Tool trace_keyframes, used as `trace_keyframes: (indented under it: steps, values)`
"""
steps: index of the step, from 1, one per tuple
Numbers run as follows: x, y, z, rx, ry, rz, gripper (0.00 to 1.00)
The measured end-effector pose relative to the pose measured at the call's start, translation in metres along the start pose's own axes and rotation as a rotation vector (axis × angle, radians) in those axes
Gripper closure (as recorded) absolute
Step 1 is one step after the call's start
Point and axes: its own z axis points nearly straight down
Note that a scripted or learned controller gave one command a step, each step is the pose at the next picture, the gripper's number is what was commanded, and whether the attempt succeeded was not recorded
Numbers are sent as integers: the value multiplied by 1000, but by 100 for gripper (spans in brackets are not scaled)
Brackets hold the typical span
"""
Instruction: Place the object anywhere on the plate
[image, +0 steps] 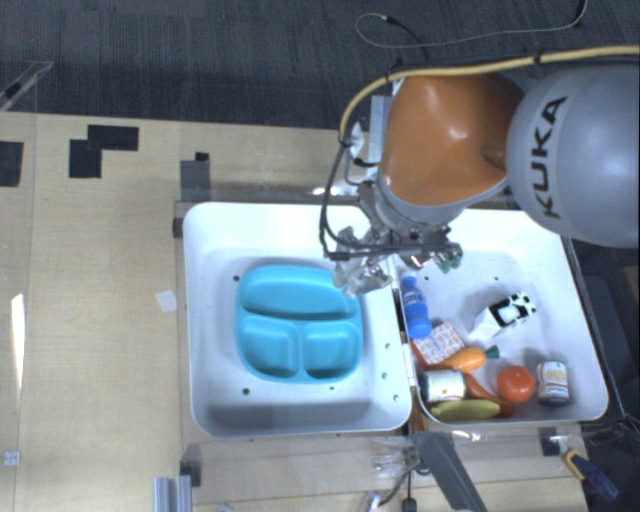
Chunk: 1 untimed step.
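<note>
Plate (298, 335) lies just left of the claw (372, 272), whose grip I cannot tell; centre above it before releasing.

Blue plate (298, 320) beneath arm (450, 140)

Single fixed camera above the pale wooden surface (90, 330), angled down at moderate range on both shallow white plastic bins (205, 300), grey-orange arm (470, 130) entering from right.
</note>
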Motion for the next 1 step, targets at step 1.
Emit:
trace_keyframes:
  steps: [1]
  values:
    - [-41,-62,-1,1,-3,-284,100]
